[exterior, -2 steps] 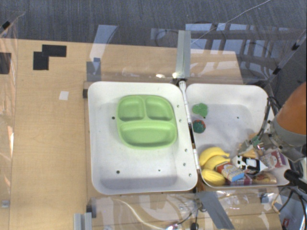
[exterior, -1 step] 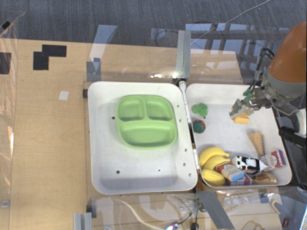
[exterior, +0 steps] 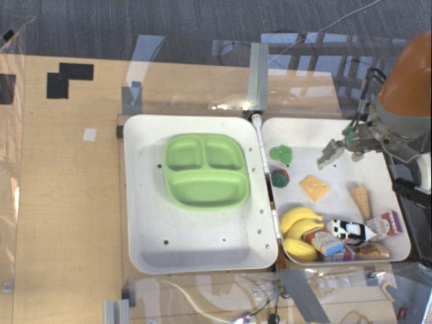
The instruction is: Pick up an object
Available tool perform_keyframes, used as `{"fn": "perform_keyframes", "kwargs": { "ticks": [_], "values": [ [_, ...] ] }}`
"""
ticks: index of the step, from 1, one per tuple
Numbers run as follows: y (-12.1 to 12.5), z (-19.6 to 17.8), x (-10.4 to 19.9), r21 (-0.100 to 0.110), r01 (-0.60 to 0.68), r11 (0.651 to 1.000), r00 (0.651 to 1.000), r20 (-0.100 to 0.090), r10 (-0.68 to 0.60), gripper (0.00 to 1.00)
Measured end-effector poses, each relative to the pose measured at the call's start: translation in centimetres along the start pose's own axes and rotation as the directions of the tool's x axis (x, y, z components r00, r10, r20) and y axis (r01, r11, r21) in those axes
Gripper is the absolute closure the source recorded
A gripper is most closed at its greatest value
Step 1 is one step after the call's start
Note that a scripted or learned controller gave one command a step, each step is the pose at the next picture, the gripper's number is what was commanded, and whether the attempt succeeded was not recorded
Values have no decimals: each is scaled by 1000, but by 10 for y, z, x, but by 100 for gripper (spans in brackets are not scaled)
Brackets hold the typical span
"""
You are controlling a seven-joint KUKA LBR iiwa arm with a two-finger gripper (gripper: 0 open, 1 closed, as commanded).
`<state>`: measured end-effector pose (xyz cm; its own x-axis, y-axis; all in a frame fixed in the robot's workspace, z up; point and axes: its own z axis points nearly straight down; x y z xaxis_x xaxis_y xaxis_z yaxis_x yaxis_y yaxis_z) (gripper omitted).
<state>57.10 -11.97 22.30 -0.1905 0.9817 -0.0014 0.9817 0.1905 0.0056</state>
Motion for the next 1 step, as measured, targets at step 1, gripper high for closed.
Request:
{"fn": "perform_keyframes", "kwargs": {
  "ticks": [1],
  "values": [
    [-42, -59, -3, 1, -87, 996, 996, 1, 87, 0]
  ]
}}
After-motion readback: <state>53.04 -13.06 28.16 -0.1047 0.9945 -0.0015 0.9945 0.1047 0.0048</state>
